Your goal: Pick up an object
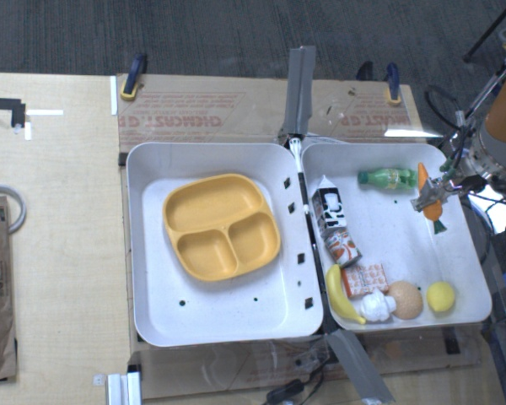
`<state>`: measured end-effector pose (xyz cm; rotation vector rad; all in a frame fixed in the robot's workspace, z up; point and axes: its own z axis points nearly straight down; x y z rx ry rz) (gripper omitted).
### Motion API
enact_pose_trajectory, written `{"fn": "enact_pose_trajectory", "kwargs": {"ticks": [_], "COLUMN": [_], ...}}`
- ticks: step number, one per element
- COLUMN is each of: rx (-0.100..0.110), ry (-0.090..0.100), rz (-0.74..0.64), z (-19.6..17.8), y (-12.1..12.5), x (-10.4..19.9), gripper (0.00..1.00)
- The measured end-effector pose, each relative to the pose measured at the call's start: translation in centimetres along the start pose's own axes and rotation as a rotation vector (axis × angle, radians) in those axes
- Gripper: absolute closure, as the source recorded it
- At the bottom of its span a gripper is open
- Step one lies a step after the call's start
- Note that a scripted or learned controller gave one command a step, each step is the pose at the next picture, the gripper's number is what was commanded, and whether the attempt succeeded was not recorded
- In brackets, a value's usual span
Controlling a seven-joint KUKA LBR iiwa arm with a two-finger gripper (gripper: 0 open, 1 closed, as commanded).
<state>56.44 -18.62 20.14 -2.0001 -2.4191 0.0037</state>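
The gripper [433, 197] is hovering at the right bin's [402, 228] three o'clock rim, fingers seemingly closing on an orange carrot-like piece [438, 212], though I cannot tell for sure, while the green bottle [387, 177] is lying crosswise toward ten o'clock

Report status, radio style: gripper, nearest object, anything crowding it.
Gripper low at right bin's right wall, fingers around the carrot. Green bottle close to its left. Other items lie apart along the front.
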Motion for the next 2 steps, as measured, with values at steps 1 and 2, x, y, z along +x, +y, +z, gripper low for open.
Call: {"fn": "enact_pose_trajectory", "kwargs": {"ticks": [1, 2], "rx": [0.001, 0.0], "ry": [0.002, 0.0], "rz": [-0.13, -0.11], "z": [1.5, -0.7], "y": [-8.6, -7.3], "x": [1.1, 7.1], "gripper": [1.0, 1.0]}}
